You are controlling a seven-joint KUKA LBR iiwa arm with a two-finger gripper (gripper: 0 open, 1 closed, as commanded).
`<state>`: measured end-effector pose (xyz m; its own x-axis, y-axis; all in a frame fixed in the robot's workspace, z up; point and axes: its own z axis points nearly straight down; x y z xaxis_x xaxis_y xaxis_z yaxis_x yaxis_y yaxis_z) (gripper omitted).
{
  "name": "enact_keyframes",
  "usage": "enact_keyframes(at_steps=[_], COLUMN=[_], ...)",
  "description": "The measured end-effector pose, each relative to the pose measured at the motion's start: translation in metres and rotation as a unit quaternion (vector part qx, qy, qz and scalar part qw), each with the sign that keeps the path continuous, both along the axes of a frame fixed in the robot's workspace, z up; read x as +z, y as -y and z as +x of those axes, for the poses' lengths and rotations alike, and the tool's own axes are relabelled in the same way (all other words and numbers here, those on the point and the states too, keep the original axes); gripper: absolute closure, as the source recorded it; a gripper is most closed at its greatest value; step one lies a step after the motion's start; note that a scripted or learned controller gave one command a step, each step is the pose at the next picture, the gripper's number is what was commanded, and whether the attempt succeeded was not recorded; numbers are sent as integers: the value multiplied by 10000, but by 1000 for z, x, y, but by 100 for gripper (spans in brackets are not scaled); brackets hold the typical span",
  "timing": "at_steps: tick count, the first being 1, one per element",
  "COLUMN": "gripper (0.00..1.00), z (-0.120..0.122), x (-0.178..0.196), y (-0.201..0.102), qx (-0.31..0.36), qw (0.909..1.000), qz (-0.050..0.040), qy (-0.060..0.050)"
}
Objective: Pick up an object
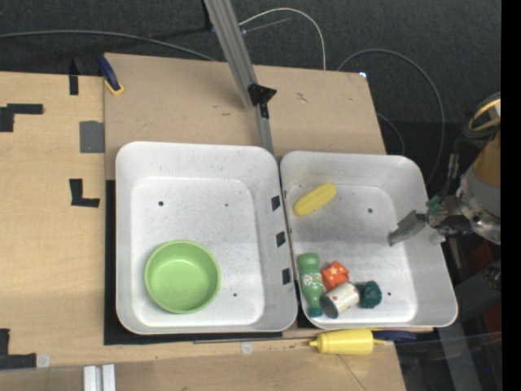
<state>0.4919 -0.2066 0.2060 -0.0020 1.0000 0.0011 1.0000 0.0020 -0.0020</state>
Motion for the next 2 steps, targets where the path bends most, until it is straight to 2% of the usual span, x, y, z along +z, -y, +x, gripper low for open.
enact_keyframes(at_steps=[1, 2], gripper=[0, 0], z=[0, 2], x=[0, -64], y=[0, 1], qx=[-1, -7], qw=[10000, 10000], qz=[-1, 5], qy=[1, -29])
